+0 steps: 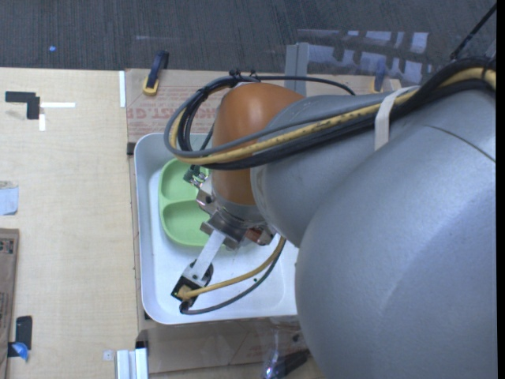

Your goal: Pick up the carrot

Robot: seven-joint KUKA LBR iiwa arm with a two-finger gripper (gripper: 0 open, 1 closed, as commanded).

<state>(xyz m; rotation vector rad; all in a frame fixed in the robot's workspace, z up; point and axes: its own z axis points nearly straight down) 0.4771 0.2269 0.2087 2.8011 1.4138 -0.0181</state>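
The arm covers most of the view, its orange band (248, 144) hanging over the left bin (154, 290). Below the band, the gripper (227, 226) points down into the bin at the edge of a green divided plate (177, 208). A small orange-brown bit (256, 234) peeks out beside the gripper's base; I cannot tell whether it is the carrot. The arm hides whatever lies under the gripper.
A white bracket with a black tip (193, 276) and a yellow-and-black cable (237, 284) hang from the wrist over the bin's front floor. Wooden bench (63, 212) lies left of the bin. A yellow-handled clamp (155, 73) sits at the bench's back.
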